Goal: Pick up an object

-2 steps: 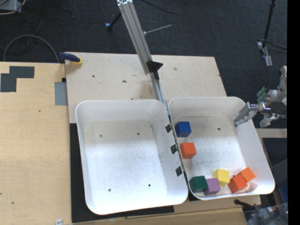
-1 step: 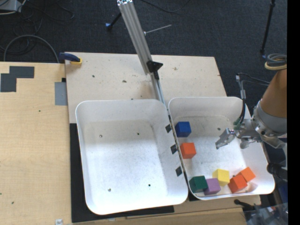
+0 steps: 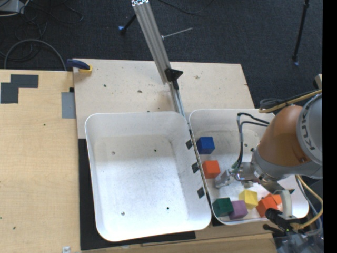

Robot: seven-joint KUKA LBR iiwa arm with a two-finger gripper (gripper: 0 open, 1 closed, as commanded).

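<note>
The right bin (image 3: 226, 121) holds several small blocks: a blue cube (image 3: 205, 144), an orange cube (image 3: 211, 168), a dark green block (image 3: 222, 206), a purple block (image 3: 238, 209), a yellow block (image 3: 250, 198) and an orange-red block (image 3: 270, 202). My gripper (image 3: 225, 179) hangs low over the middle of this bin, just right of the orange cube and above the green and purple blocks. Its grey fingers point left and down, with nothing visibly between them. The orange-banded wrist (image 3: 281, 141) covers the bin's right part.
The left bin (image 3: 142, 173) lies beside the right one, sharing a divider with black clips (image 3: 195, 167). A slanted aluminium post (image 3: 155, 41) rises behind the bins. A wooden bench top (image 3: 31, 152) extends to the left. Cables run near the bin's right corner.
</note>
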